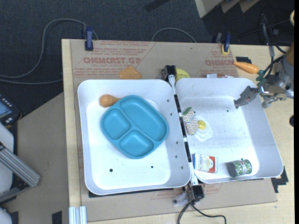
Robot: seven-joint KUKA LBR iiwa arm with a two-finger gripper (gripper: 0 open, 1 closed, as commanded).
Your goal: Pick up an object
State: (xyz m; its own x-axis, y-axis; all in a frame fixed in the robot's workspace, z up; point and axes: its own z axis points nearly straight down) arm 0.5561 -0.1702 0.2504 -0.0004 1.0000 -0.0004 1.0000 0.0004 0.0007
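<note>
Three small candidates lie in the right white bin point(261, 139): a short green-labelled metal can point(240, 167) on its side near the front edge, a flat red-and-white carton point(205, 163) beside it, and a floppy fried-egg toy point(200, 127) by the divider. The can looks light, stiff and prone to rolling, so pinching across its curved sides seems best. The two-finger gripper point(254, 96) hangs over the bin's far right corner with its fingers spread apart and nothing between them.
</note>
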